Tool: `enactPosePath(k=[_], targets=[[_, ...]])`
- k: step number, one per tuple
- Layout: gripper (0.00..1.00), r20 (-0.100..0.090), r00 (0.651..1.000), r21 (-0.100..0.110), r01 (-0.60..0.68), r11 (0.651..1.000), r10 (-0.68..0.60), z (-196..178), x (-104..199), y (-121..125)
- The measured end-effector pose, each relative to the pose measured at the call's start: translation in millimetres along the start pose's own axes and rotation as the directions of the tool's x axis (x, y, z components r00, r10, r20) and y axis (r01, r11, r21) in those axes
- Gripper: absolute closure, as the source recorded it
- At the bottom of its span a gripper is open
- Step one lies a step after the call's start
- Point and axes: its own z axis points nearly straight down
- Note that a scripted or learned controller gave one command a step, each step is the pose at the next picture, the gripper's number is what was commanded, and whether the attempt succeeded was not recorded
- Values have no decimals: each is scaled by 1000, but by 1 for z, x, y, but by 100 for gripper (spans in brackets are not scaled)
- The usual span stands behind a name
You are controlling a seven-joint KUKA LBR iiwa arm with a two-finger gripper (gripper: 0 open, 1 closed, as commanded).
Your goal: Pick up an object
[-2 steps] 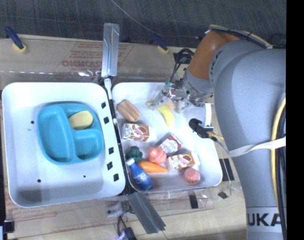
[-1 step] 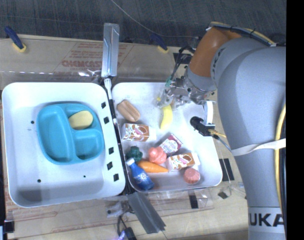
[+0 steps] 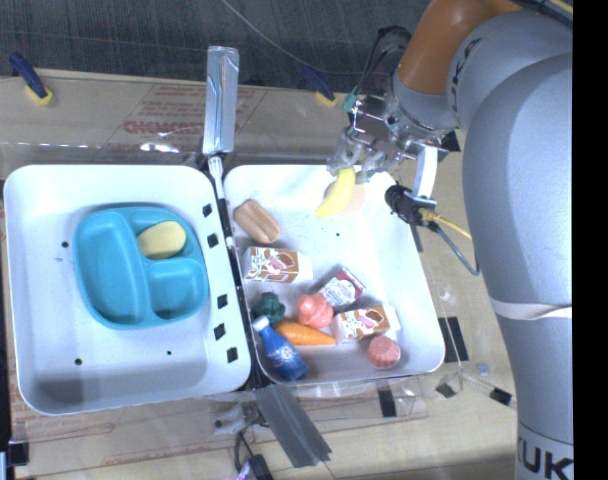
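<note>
Gripper (image 3: 352, 173) closed on banana (image 3: 336, 194), held clear above right bin (image 3: 424, 298). Banana hanging directly beneath fingertips, long axis tilted down-left. Remaining items lying well below and left of gripper; carrot (image 3: 306, 334) farthest

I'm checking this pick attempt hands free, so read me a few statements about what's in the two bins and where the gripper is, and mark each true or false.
1. The gripper has a banana between its fingers. True.
2. The blue tray sits in the right bin. False: it sits in the left bin.
3. A yellow potato-shaped item lies in the blue tray. True.
4. The blue bottle lies in the left bin. False: it lies in the right bin, by the carrot.
</note>
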Motion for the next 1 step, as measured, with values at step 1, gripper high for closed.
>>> enactPosePath(k=[1], targets=[[100,0,995,11,102,995,-102,-16,17,-82]])
